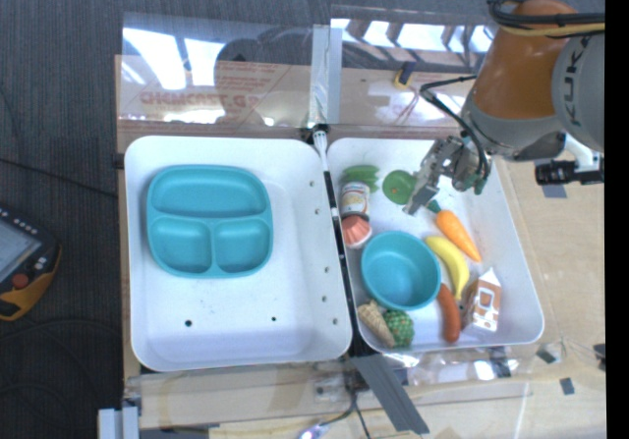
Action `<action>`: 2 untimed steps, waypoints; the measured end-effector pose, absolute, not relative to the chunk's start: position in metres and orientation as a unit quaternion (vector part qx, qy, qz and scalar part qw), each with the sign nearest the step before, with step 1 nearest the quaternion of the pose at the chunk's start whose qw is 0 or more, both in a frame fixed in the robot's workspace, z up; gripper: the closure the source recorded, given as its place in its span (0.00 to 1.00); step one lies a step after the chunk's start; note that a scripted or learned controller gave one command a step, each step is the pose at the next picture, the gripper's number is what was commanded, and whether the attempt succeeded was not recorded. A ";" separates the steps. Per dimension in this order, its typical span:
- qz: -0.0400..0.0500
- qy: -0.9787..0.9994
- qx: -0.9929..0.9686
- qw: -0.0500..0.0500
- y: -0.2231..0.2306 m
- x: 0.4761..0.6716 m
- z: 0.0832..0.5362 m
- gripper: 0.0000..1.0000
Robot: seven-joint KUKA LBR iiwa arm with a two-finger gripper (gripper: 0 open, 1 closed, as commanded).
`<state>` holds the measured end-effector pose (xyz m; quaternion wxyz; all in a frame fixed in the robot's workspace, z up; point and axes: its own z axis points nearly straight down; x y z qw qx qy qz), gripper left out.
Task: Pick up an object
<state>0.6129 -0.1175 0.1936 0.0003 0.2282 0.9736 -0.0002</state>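
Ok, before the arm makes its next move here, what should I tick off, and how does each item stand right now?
1. Tool is over the right bin, where the objects lie: ok.
2. Nothing visibly caught in the tool: ok.
3. Finger opening: cannot tell, too blurred.
4. Nearest targets, green piece and carrot, lie uncovered: ok.
5. Room around the banana: not ok, crowded between the blue bowl and the carrot.
6. Left bin holds the blue divided tray, away from the arm's side: ok.
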 end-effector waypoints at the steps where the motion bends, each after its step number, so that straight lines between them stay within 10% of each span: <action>1: 0.000 0.991 0.136 -0.001 -0.167 0.518 0.101 1.00; 2: 0.001 0.979 0.203 0.008 -0.174 0.540 0.094 1.00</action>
